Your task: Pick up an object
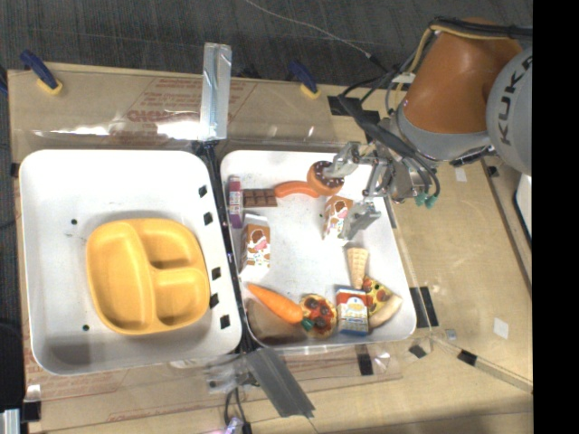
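The arm (461, 80) reached in from the right, its hand (355, 193) low over the upper right part of the right bin (289, 165). Its fingers (360, 220) stood apart, one near the doughnut (322, 175) and the other just beside a small milk carton (336, 215); nothing sat clamped between them. A sausage (291, 189) lay touching the doughnut, with a chocolate bar (259, 198) to its left. Lower down lay a second carton (257, 246), an ice cream cone (358, 264), a carrot (274, 303), a juice box (353, 312) and a pizza slice (382, 298) (all crowded along the near wall). The left bin (54, 179) held a yellow tray (147, 274). Both bins sat on the table (470, 278).
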Robot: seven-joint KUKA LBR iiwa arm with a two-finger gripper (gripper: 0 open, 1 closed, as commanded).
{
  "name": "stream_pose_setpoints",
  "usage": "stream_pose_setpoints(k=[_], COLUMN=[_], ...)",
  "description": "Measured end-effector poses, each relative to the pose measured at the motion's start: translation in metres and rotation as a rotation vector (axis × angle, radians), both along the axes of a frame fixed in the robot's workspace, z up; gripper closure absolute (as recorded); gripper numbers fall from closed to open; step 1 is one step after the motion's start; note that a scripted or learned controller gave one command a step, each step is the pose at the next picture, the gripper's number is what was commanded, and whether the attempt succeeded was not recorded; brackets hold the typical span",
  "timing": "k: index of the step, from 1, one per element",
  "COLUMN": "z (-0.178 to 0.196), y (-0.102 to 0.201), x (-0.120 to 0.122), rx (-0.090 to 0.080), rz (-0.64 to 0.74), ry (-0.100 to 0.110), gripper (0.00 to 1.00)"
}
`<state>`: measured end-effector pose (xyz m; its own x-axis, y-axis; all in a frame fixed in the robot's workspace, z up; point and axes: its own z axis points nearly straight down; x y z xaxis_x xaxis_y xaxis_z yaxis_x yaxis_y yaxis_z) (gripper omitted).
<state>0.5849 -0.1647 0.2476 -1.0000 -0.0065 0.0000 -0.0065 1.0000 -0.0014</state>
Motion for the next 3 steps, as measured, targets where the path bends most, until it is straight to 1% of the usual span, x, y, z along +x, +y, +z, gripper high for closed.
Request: stream_pose_setpoints(k=[1,2,3], z=[-0.124,-0.156,-0.155], y=[-0.027,0.003,0.009], x=[0.027,-0.012,-0.089], rx=[0.006,0.003,0.001], rz=[0.274,0.274,0.367], ry=[0.007,0.000,-0.003], gripper=[0.00,0.00,0.00])
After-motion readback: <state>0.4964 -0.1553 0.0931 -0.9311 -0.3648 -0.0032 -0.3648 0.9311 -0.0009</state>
